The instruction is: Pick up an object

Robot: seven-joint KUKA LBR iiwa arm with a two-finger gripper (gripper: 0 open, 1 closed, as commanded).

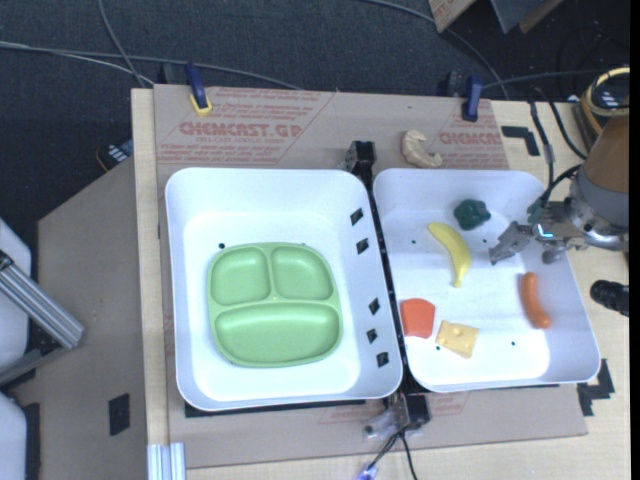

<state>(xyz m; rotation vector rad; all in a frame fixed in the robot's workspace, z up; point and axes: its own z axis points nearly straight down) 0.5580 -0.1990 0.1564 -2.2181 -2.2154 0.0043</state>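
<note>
Tool [528,243] low, fingers spread apart

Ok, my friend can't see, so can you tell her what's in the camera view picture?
A robot gripper hovers over the right white bin, which holds a banana, a sausage, a green toy, an orange piece and a cheese slice. The left bin holds a green divided plate.

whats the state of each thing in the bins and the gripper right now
green divided plate: flat in the left bin, all three compartments bare
banana: lying loose in the right bin
green toy: resting near the bin's back wall
sausage: lying by the bin's right side, untouched
orange piece: flat, beside the cheese
cheese wedge: flat near the front
gripper: over the right bin, open, holding nothing
</note>
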